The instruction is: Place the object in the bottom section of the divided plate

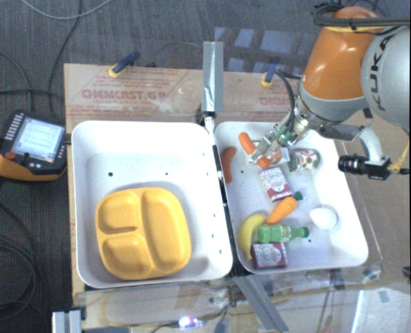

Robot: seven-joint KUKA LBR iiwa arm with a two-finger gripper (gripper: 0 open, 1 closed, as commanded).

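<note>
Camera view: the grey-and-orange arm reaches in from the upper right of the frame and lowers its gripper [269, 151] into the right bin [344, 252], the one stocked with the loose goods to be picked. The tool sits down among an orange piece [246, 143], a sausage [227, 164] near the bin's left wall and a small packet [274, 183]; something orange lies right at its tip, but whether that piece is between the jaws, and whether the jaws are apart or together, cannot be told from this slant. Lower in the same bin lie a carrot [283, 210], a banana [249, 231], a green bottle [280, 234], a red packet [269, 254] and a white round thing [323, 218]. The yellow divided plate [144, 232] waits in the lower part of the left bin [94, 144], its sections bare, kept apart from the clutter as the drop-off spot. By the look of it, the pick is in hand and the carry across is yet to come.
</note>
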